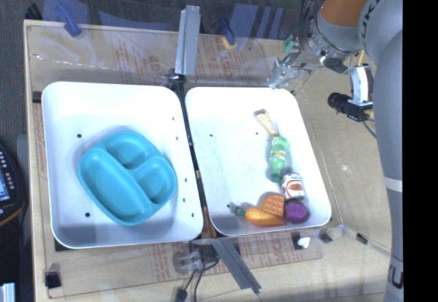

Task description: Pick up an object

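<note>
Toy foods (280,184) in right bin (226,157), blue tray (126,174) in left bin (61,109), end effector (286,74) state unclear

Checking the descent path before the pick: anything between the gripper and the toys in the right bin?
Nothing visible. The gripper sits above the right bin's far rim, with bare white floor between it and the green bottle.

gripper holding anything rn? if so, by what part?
Nothing held. The gripper hangs over the right bin's far rim with nothing between its fingers; the toys lie in the bin's near right corner.
</note>
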Motion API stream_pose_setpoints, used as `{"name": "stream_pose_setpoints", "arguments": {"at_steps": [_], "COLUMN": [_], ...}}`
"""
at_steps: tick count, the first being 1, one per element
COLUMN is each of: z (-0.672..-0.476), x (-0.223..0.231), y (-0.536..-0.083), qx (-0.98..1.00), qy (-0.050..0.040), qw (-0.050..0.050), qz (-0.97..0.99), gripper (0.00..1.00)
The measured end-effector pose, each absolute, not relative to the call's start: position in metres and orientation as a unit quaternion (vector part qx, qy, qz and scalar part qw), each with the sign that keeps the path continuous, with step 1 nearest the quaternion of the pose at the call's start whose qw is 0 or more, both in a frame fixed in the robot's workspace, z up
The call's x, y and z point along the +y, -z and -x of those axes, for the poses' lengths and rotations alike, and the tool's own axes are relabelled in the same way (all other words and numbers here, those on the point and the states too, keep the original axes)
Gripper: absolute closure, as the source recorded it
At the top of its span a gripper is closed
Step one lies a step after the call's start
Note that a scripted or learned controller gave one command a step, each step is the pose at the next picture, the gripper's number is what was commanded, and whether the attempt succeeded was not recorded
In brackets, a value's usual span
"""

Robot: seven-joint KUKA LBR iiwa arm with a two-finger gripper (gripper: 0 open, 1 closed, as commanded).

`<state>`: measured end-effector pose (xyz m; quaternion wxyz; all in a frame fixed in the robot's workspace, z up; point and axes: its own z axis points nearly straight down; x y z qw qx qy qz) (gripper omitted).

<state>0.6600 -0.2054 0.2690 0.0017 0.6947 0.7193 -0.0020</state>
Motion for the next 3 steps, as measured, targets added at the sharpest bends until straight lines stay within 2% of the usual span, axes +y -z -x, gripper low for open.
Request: {"name": "stream_pose_setpoints", "arguments": {"at_steps": [1, 2, 3], "z": [-0.661, -0.627, -0.657], "x": [-0.205, -0.136, -0.191], "y": [-0.279, -0.282, -0.221], "qx": [0.722, 0.71, 0.709], "qy": [0.0023, 0.0007, 0.0011], "qw": [0.003, -0.001, -0.001], "qz": [-0.692, -0.704, -0.705], "gripper": [1.0, 1.0, 1.0]}}
